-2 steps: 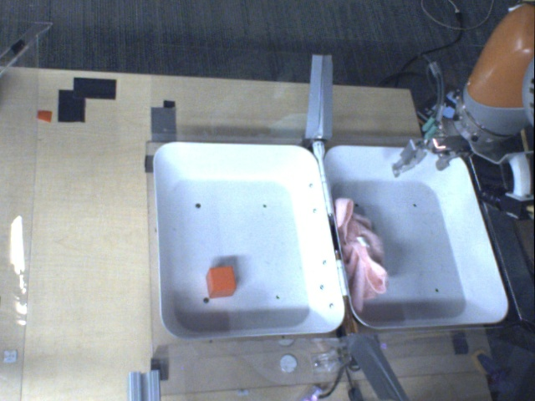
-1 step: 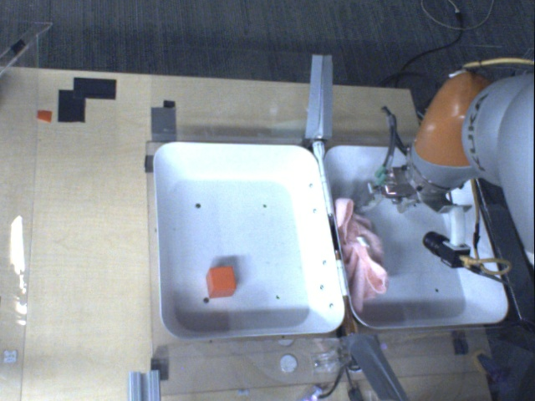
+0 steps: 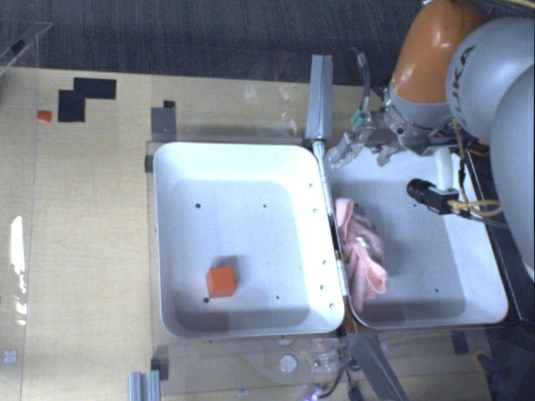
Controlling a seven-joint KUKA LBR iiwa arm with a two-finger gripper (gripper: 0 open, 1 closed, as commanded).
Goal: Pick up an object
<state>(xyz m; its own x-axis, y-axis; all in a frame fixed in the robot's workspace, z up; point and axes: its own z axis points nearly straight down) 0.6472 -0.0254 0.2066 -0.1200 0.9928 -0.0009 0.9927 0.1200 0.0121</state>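
One small orange cube (image 3: 221,281), left bin (image 3: 251,170), pink crumpled cloth (image 3: 362,251)

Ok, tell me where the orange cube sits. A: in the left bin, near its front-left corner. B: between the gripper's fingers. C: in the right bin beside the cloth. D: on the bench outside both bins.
A: the orange cube rests on the floor of the left bin, apart from the pink cloth in the right bin.

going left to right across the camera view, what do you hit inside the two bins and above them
orange block in the left bin → pink cloth at the left side of the right bin → gripper over that bin's far left corner → orange band of the arm
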